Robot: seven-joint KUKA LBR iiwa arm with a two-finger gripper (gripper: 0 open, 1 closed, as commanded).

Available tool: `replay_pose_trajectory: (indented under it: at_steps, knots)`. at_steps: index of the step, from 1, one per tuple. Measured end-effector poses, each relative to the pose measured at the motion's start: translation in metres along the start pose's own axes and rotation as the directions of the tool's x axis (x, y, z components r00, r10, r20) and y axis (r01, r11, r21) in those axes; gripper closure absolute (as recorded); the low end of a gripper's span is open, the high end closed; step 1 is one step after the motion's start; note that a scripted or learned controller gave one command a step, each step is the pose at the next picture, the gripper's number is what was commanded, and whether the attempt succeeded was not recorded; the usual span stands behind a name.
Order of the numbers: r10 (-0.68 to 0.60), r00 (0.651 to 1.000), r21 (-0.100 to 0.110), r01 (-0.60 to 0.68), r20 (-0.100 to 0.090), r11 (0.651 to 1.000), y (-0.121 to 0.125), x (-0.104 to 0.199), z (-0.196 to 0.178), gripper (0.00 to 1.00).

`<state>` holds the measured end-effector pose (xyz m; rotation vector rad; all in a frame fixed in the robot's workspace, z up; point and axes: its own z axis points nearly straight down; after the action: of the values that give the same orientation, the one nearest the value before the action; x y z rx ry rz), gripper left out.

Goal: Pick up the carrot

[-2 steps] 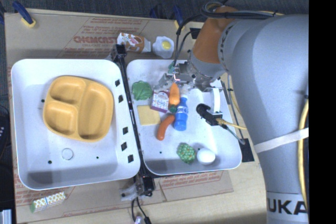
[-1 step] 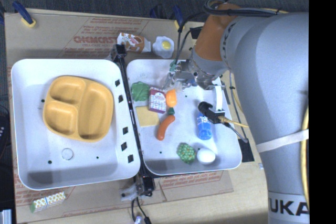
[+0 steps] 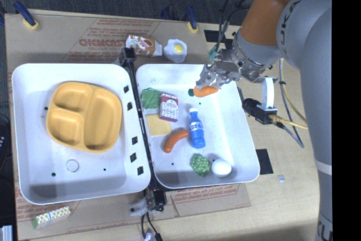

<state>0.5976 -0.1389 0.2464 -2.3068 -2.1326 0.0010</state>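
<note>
A: How is the arm (image 3: 282,14) posed?
B: It reaches in from the right, bent down over the right bin (image 3: 240,121), the gripper (image 3: 217,79) at its upper part.
A: And the carrot (image 3: 205,90)?
B: Pinched between the gripper's closed fingers, above the bin's floor, up-right of the blue bottle (image 3: 196,128).
</note>
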Motion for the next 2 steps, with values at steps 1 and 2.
replay_pose_trajectory:
  at_steps: [1, 2]
  knots:
    - [0.51, 0.86, -0.006, -0.51, -0.001, 0.86, -0.0675, 0.004, 0.1433, 1.0]
    - [0.509, 0.861, 0.004, -0.509, 0.0, 0.861, -0.0703, 0.0063, 0.1485, 0.0]
